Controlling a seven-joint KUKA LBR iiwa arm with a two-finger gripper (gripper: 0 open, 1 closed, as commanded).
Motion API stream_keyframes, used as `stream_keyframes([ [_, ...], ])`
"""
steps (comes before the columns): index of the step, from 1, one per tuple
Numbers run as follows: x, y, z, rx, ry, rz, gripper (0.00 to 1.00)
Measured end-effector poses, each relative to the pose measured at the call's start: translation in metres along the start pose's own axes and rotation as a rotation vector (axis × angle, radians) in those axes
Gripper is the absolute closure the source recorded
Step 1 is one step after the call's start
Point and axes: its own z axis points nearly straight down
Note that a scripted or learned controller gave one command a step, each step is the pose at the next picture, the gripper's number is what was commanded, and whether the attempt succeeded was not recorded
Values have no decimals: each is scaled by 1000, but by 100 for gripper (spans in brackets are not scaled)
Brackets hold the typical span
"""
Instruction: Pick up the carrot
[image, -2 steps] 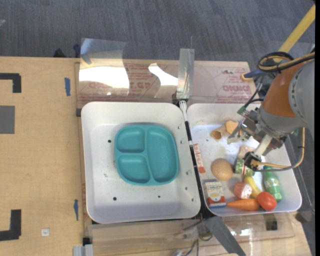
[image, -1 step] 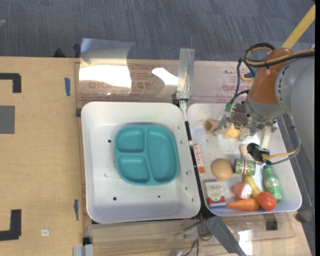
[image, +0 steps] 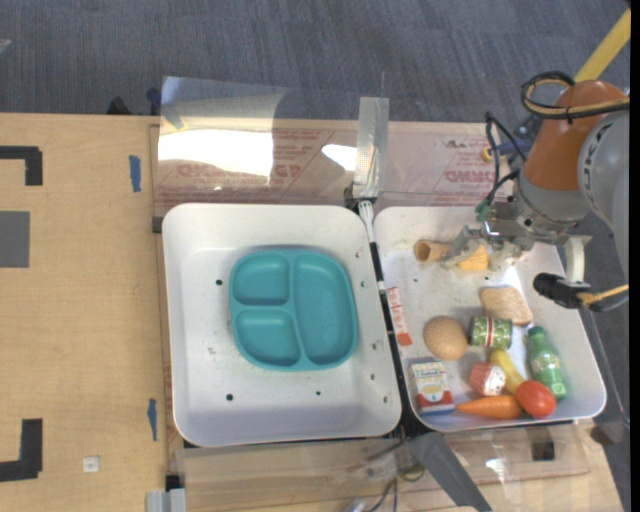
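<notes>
The carrot (image: 488, 407) is a small orange piece lying flat along the front edge of the right bin (image: 590, 400), between a small carton (image: 431, 385) and a red tomato (image: 537, 399). My gripper (image: 487, 243) is at the back of the same bin, low over a yellow wedge (image: 473, 262). It is well behind the carrot, with several toys between them. Nothing can be seen held in it.
The right bin also holds a cone (image: 432, 250), a bread slice (image: 505, 303), a tan egg shape (image: 446, 337), a green can (image: 491, 333), a green bottle (image: 547, 362) and a yellow piece (image: 507, 368). A teal divided plate (image: 293, 307) lies in the left bin (image: 190, 330).
</notes>
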Motion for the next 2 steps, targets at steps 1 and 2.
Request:
stream_keyframes([
  [1, 28, -11, 3, -34, -33, 123, 0],
  [2, -11, -103, 4, -47, -31, 230, 0],
])
